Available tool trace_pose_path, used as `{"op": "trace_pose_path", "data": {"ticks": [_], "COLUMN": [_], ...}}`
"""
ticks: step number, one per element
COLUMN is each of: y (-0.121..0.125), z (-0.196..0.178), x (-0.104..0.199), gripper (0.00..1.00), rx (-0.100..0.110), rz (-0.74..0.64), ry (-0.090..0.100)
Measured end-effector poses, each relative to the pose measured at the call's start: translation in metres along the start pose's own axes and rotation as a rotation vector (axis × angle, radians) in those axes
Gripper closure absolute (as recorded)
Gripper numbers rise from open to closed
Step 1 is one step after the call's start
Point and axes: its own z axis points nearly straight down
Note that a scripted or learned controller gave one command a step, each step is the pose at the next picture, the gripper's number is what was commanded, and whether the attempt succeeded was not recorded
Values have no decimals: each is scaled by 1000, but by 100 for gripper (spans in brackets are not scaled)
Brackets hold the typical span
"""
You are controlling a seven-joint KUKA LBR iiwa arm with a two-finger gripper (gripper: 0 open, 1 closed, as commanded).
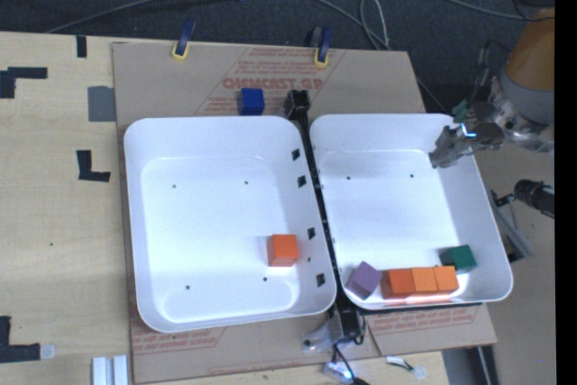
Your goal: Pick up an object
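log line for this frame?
gripper at right bin far-right rim | nothing held | orange cube in left bin | phase: approach

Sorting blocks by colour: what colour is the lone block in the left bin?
Orange. The block sits toward the near right of the left bin, clear in the camera view.

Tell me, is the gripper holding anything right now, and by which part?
Nothing is held. The gripper hangs over the right bin's far right corner, with no object between its fingers.

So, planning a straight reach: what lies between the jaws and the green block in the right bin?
Just bare white bin floor between the gripper and the green block, in the camera view.
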Motion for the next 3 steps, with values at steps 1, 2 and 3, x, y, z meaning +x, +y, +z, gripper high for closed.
{"op": "trace_pose_path", "data": {"ticks": [1,2,3], "y": [0,-13,-19], "z": [0,7,6], "x": [48,108,154], "gripper": [100,100,100], "rx": [5,6,5], "rz": [-2,-3,-3], "ry": [1,1,1]}}
